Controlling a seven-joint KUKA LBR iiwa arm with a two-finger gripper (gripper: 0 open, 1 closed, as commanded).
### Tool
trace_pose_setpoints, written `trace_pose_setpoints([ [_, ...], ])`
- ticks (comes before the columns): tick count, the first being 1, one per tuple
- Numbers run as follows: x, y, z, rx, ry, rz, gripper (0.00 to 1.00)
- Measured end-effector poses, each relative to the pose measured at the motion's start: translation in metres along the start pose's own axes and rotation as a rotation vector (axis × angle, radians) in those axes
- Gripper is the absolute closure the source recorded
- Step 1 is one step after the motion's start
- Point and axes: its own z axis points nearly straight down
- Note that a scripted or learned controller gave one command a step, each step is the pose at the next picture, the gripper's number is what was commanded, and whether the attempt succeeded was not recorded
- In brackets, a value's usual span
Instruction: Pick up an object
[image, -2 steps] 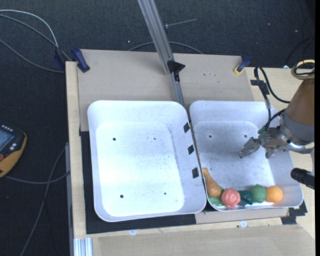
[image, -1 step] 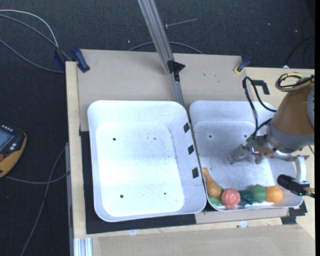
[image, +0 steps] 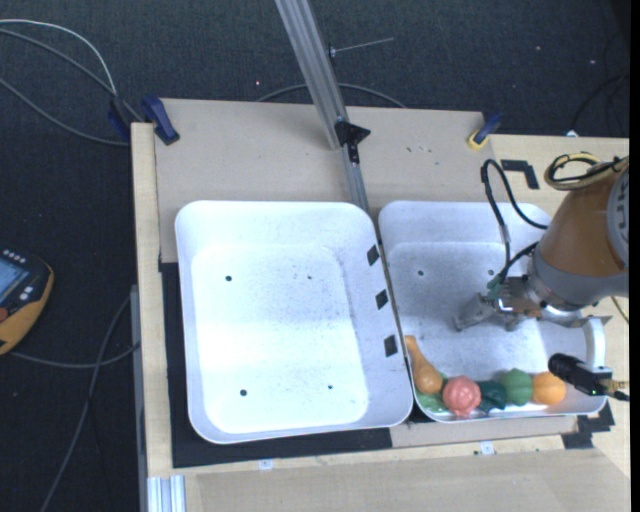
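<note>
Though lined up just camera-ward of the gripper, lie clear of it: toys in a row along the near wall of the bin below it. Almost straight camera-ward of the gripper: pink ball, round and speckled. Beside the ball, on the side away from the arm: carrot, orange, tilted, thin end pointing up along the bin's side wall. On the ball's arm side: green toy, then orange toy, close together; touching or not, cannot tell. Under those two, something pale with a trace of teal, too small to make out.

Gripper: hangs low over bare bin floor, about mid-bin, aimed away from the arm. Open or closed, cannot tell from this angle. Arm: grey at the wrist, orange-brown above, stretching in over the bin's rim on the side opposite the carrot.

Past the carrot, farther from the arm: second bin, white, just beside the first. Along the seam between them: three black clips. Beyond the gripper, away from the camera: metal pole, slanting up from the seam's far end. Beneath both bins: bench, tan. At its far edge: blue clamp well away from the gripper, yellow clamp nearer. Farthest from the gripper, off the bench: pendant, orange and black, on dark floor.
</note>
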Motion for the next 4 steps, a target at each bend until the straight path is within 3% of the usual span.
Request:
trace_pose_setpoints([
  [1,-0.001,0.001,-0.012,-0.003,-0.001,0.001,1.0],
  [3,0.001,0.008,-0.118,-0.005,-0.001,0.0,1.0],
  [4,0.054,0.004,-0.113,-0.001,0.001,-0.004,1.0],
])
